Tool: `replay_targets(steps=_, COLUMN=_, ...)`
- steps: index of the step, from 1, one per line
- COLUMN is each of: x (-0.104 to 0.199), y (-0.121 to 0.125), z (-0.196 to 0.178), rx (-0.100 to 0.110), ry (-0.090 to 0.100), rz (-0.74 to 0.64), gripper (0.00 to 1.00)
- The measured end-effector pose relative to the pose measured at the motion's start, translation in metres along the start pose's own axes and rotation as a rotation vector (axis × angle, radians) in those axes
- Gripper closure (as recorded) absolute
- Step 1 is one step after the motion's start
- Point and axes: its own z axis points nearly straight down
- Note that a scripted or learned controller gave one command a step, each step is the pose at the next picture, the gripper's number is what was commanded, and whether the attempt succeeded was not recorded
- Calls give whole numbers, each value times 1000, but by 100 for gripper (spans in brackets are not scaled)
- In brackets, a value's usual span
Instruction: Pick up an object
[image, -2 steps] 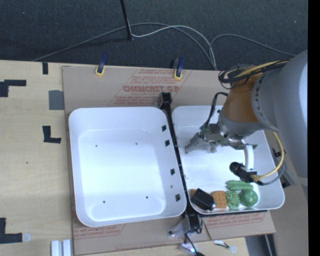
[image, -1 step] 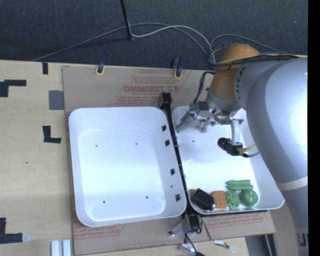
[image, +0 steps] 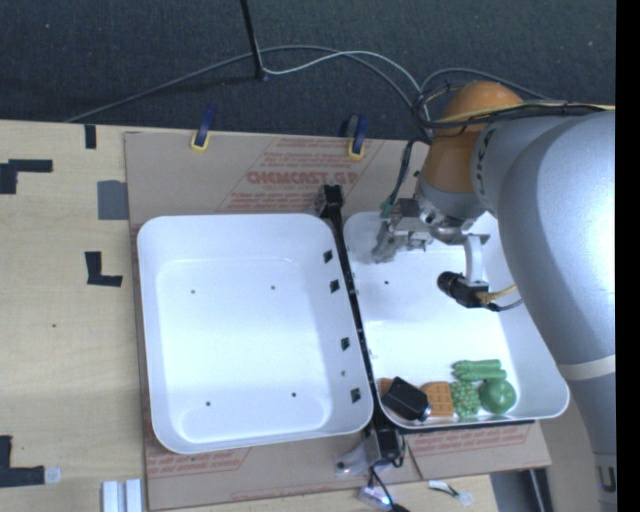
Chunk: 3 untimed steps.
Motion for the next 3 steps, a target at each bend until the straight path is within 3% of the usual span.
replay_targets(steps=1, x=83, y=-61, z=-95, rx=-9, ry=3, rz=-7, gripper=100)
replay_targets(steps=2, x=79, y=-63, z=-90, rx=0, ry=1, rz=0, gripper=0)
replay_targets(steps=3, x=55, y=-75, z=-90, rx=1, ry=0, rz=2, gripper=0)
